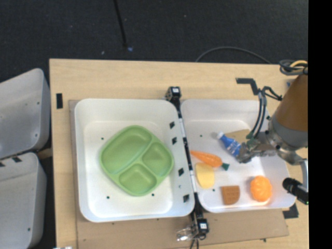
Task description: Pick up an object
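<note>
The claw (246, 154) sits low in the right bin (218, 110), right at the lower end of a blue-and-white tube (229, 143); whether it is gripping the tube or merely touching it I cannot tell from here. The tube is small, with a white end up and to the left and a blue body, and it lies slanted, its long axis running from the bin's middle down toward the right edge where the arm (293, 113) comes in. Just below it a carrot (206, 158) lies nearly level, orange with a green tip pointing right. Under that, near the bin's left wall, is a pale yellow block (205, 177), then a brown square (230, 193) and an orange (261, 188) along the near edge. The far half of the right bin is open floor. In the left bin (85, 118) a green divided plate (136, 160) lies in the middle, with bare white margin all round it.
</note>
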Motion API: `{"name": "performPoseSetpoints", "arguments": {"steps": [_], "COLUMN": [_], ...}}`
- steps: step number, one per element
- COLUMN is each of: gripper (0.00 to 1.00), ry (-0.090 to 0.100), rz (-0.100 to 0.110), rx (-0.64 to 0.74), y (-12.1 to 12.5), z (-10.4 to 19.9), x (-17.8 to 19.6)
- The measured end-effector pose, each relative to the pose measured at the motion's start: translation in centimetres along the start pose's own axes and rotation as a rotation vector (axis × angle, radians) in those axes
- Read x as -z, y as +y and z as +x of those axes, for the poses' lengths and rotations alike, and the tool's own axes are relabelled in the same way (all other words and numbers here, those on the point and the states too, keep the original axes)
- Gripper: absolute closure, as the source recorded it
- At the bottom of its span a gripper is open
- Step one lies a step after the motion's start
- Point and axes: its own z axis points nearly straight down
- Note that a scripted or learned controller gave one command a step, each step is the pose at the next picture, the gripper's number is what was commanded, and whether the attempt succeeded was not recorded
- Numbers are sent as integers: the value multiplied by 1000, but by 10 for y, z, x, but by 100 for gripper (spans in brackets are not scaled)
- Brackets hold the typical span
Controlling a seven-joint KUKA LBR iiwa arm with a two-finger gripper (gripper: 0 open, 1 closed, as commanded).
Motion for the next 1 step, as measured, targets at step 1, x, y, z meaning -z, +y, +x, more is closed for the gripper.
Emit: {"name": "performPoseSetpoints", "arguments": {"steps": [1], "gripper": [100], "ry": [2], "rz": [6], "rx": [-2], "y": [1], "z": [-1], "x": [2]}}
